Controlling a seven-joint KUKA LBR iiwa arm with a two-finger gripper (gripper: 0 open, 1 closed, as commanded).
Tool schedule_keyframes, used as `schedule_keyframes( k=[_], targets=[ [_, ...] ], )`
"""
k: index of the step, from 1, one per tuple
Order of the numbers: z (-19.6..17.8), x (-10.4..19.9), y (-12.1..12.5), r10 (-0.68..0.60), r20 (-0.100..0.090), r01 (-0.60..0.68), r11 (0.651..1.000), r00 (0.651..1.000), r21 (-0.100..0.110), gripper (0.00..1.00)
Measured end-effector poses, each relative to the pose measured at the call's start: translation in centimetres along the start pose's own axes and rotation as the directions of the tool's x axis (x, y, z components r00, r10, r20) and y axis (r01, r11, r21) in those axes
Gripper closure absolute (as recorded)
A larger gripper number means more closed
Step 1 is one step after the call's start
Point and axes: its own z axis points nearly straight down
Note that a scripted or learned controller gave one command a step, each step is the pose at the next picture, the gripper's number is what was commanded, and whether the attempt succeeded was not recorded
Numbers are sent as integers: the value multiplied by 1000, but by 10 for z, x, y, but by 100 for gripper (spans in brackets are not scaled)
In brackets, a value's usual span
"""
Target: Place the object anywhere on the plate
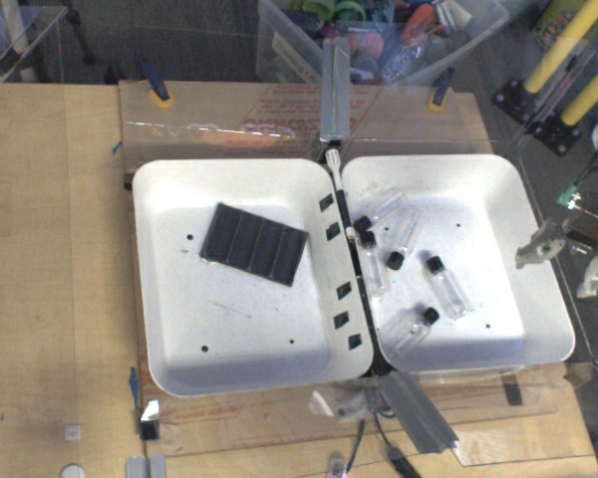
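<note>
So: dark ribbed plate point(253, 244) flat in left bin point(164, 192). Clear vials point(417, 267) with black caps scattered in right bin point(498, 182), probably light, slick, roll-prone; pinch mid-body across width. Gripper point(563, 242) at far right edge, can't tell its state.

The left white bin point(169, 357) lies mostly open around the dark ribbed rectangular plate point(254, 243) in its upper middle. The right white bin point(538, 317) is crowded left of centre by what look like four clear black-capped vials point(447, 287); its right part and lower edge are free.
</note>
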Motion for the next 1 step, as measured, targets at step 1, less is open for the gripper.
schedule_keyframes(
  k=[1],
  targets=[
    [0,0,0,0,0,0,1000,1000,0,0]
  ],
)
